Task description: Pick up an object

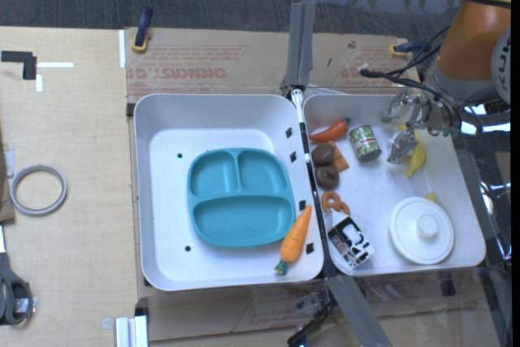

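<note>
While jaws (pixel 404 144) hang over right bin (pixel 471 199) (grip unclear), banana (pixel 415 159) beneath; can (pixel 365 142) beside.

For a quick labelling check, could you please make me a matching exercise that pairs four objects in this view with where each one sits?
Objects:
1. teal divided plate
2. toy carrot
3. small can
4. white round lid

Places:
A. right bin, lower right part
B. left bin, leaning at the plate's lower right edge
C. middle of the left bin
D. right bin, upper part, left of the gripper

Pairs: 1-C, 2-B, 3-D, 4-A
</note>
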